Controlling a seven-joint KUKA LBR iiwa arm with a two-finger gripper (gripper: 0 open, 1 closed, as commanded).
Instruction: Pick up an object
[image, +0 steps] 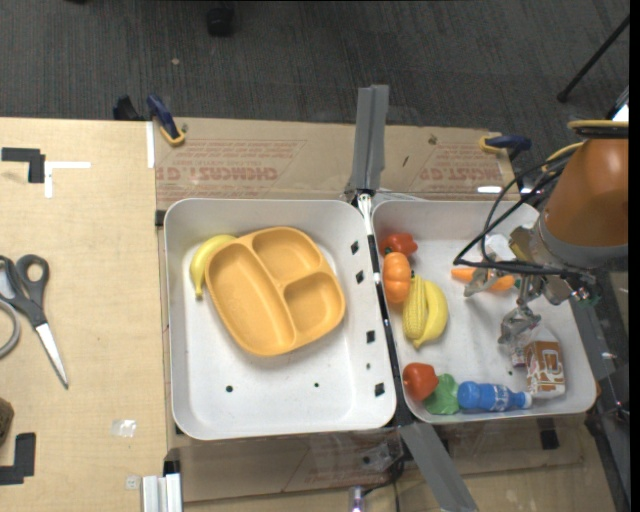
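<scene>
Pincer (520, 322) hangs low inside the right bin (470, 385), near its right wall, at the end of the grey arm with its orange band (592, 195) reaching in from the right. Whether it is open or closed I cannot tell; cables and metal parts tangle together there, and nothing can be seen gripped.

Closest to it is a brown and white packet (545, 367), lying just below and slightly to the right, almost underneath. Its long axis runs roughly up and down the view. This looks like the likeliest target: a short drop downward would reach it.

Right bin, counted:
- one brown and white packet
- one blue bottle (493, 398), lying on its side along the bottom wall, left of the packet
- one green piece (442, 396) and one red piece (419, 379) at the bottom left corner
- one bunch of yellow bananas (425, 310), well left of the pincer
- one orange fruit (396, 276) and one red fruit (400, 243) by the left wall
- one orange carrot-like piece (482, 279), just up and left of the pincer

Left bin (270, 400): one orange divided plate (272, 290) with three compartments, and one yellow banana (205, 258) touching its upper left rim.

On the wooden tabletop (90, 330), far left, lies one pair of scissors (38, 310).
</scene>
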